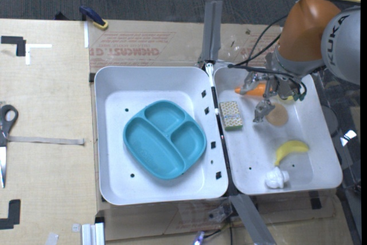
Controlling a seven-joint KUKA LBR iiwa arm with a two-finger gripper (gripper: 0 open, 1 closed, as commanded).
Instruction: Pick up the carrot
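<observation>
Camera view, setting: a pale wooden worktop (46, 181) seen from above at a slant, bearing two shallow white plastic bins side by side, with dark carpet beyond the far edge.

Left white bin (109, 181): holds a teal plastic plate with three compartments (165, 139), lying flat near the middle.

Right white bin (321, 175): holds the task's thing and several others.

Arm: the grey arm with an orange band above the wrist (307, 26) reaches in from the right, over the far part of the right bin.

Jaws: the metal two-finger gripper (265, 105) hangs low over the far part of the right bin; cables and wrist parts clutter it, so I cannot tell how far the jaws are apart or whether they grip anything.

Carrot: the small orange carrot (254, 89) lies near the far edge of the right bin, right at the gripper, partly covered by its metal parts.

Things crowding the carrot: a small rectangular green-patterned sponge block (230, 115) lies near it on the left, by the wall between the bins; a round tan disc (278, 116) lies just beside the fingertips.

Farther off in the right bin: a yellow banana (291, 151) toward the near side, and a white crumpled lump (276, 178) at the near edge.

Worktop, left side: scissors with grey handles (6, 129) lie near the left edge, well apart from both bins.
</observation>
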